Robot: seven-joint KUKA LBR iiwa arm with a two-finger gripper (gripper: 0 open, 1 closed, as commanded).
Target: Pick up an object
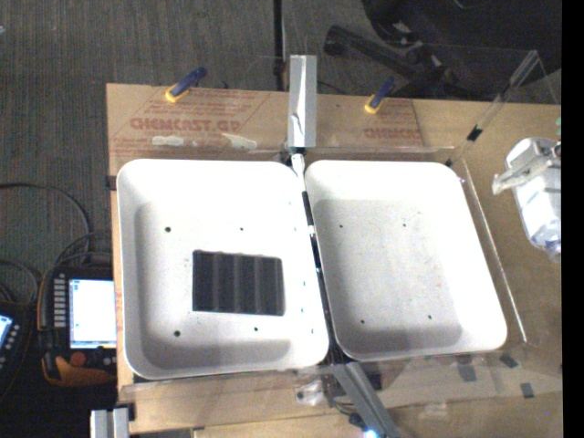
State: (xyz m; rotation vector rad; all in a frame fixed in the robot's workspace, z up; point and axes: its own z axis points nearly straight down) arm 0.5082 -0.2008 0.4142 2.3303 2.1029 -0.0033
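Observation:
A black rectangular object [237, 283] with ribbed grooves lies flat in the left bin [146, 199], a little below its middle. The right bin [456, 208] shows only its speckled white floor. My gripper [534, 194] appears as a pale grey shape at the right edge of the camera view. It is outside the right bin's right wall and far from the black object.
The two bins touch along a middle seam on a brown board [228, 121]. An upright metal post [301, 103] stands behind the seam. Two blue-and-yellow clamps [185, 84] hold the board's back edge. A handheld pendant [84, 313] lies left of the bench.

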